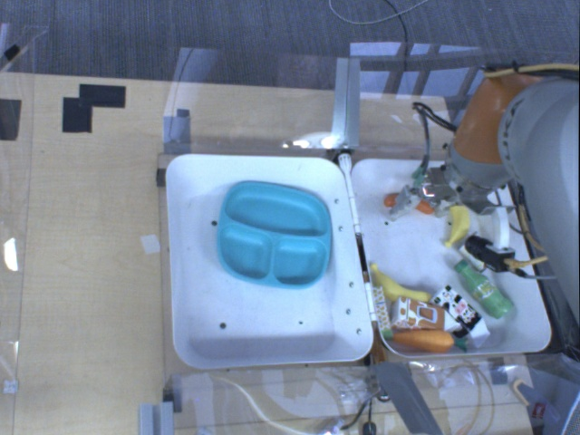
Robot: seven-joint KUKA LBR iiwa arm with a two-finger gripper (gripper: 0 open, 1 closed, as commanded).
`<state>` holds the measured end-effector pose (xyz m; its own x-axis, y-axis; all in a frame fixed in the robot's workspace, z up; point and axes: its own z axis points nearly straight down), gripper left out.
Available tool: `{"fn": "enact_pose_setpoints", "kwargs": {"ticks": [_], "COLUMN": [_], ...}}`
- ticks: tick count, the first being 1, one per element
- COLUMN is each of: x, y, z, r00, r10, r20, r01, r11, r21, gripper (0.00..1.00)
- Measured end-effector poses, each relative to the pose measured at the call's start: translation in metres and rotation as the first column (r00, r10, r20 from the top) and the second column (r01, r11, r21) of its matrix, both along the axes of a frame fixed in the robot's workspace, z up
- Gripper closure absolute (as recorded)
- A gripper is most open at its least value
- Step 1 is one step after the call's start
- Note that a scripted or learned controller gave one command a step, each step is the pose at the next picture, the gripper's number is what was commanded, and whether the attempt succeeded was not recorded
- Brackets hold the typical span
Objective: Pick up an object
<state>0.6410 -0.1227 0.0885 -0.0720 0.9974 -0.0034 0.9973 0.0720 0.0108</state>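
**Nothing lifted yet**

No object is picked up so far. The gripper (424,188) hangs low in the right bin (542,333), just beside the orange toy (397,203); how its jaws stand, I cannot tell. Grasping and lifting remain, I judge.

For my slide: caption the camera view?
Arm reaches into right bin of toys; blue tray lies in left bin.
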Motion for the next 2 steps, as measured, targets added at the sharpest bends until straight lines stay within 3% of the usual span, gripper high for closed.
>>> {"fn": "enact_pose_setpoints", "kwargs": {"ticks": [1, 2], "x": [0.029, 0.03], "y": [-0.06, -0.059], "z": [-0.002, 0.01], "r00": [0.992, 0.991], "r10": [0.124, 0.133], "r20": [-0.009, -0.011], "r01": [-0.124, -0.133], "r11": [0.992, 0.991], "r21": [0.001, -0.001], "gripper": [0.0, 1.0]}}
